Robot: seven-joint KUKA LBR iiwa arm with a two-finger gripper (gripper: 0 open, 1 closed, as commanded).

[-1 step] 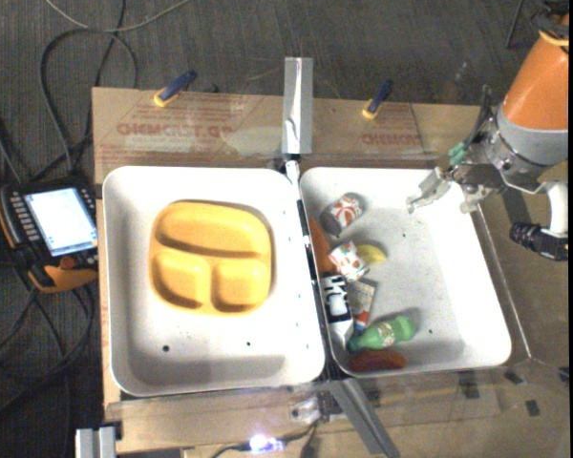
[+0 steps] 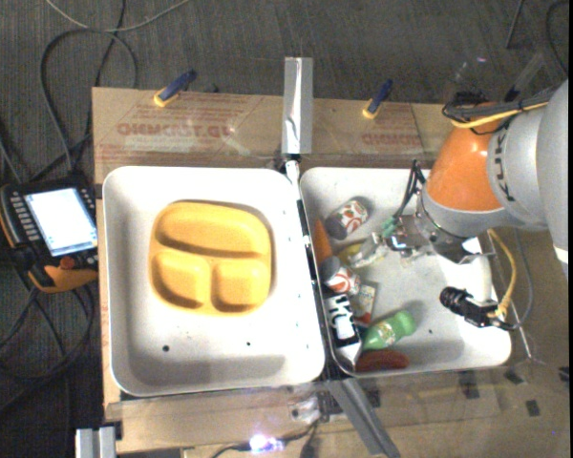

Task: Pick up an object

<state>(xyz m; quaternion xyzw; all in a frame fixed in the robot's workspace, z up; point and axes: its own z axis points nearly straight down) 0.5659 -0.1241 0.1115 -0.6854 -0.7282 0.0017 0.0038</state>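
I see the arm (image 2: 535, 170) coming in from the right over the right bin (image 2: 477, 351), orange band (image 2: 468, 175) facing the camera, wrist angled down-left. Gripper (image 2: 399, 237) sits low near the bin's middle, toward its back wall.

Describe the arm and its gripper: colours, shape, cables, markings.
The arm is thick, rounded and light grey, with a bright orange band above the wrist and dark lettering along the grey shell. The gripper is a small metallic-and-black assembly. Yellow and black cables trail beside it.
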